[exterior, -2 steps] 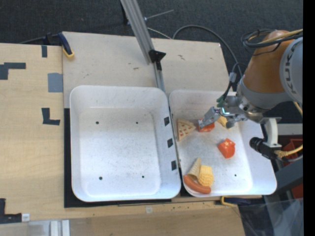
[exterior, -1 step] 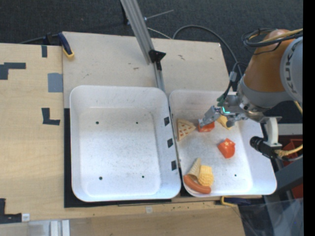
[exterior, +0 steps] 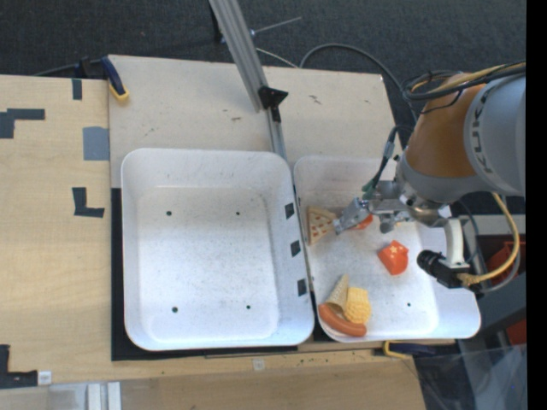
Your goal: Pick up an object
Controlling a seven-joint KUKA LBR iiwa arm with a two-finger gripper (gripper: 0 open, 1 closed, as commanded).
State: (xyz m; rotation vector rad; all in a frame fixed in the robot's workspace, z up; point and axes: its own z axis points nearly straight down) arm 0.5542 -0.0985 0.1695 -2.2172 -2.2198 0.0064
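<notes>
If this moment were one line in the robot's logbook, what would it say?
gripper: low in right bin, by pizza slice | grasp: unclear | loose: red block, corn, hot dog

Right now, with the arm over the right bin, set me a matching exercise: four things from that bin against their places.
Things:
1. pizza slice
2. red block
3. hot dog
4. corn cob

Places:
A. along the bin's near rim
B. against the bin's left wall, near the divider
C. mid-bin, below the gripper
D. just above the hot dog, touching it

Pairs: 1-B, 2-C, 3-A, 4-D
</notes>
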